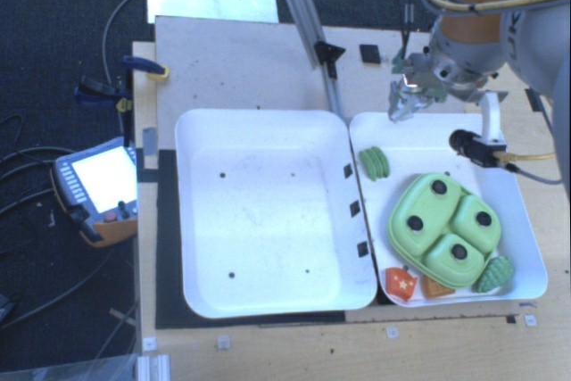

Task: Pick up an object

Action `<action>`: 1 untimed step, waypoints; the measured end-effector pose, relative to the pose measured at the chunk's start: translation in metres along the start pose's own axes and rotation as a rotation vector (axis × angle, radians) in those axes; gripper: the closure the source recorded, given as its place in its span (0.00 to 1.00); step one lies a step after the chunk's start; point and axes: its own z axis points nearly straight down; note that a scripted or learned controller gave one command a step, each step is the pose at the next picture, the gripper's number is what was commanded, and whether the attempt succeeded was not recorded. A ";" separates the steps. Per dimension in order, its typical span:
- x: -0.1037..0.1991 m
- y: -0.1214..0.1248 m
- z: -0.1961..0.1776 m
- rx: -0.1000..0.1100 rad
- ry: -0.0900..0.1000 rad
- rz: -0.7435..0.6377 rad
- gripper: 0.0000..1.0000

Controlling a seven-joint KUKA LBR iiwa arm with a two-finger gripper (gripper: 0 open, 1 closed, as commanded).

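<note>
my hand (pixel 403 107): above right bin (pixel 535 250) far edge, grip state cannot tell.
green ridged piece (pixel 375 162): prob. light, soft; take across narrow sides.
green tray (pixel 443 229): too wide, slippery.

You are looking at a robotics lab or test cell, not a home or shop. A bare board bench (pixel 241 58) stands on dark carpet (pixel 62 4), with two shallow white bins (pixel 268 299) on it side by side. Off the bench's left edge a teach pendant (pixel 96 189) with a lit screen lies among loose black cables (pixel 116 22). Clamps (pixel 134 71) grip the far left corner, and a metal pole (pixel 299 0) slants up from the far edge.
</note>
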 end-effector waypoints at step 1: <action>0.054 0.000 0.019 0.002 0.000 0.000 1.00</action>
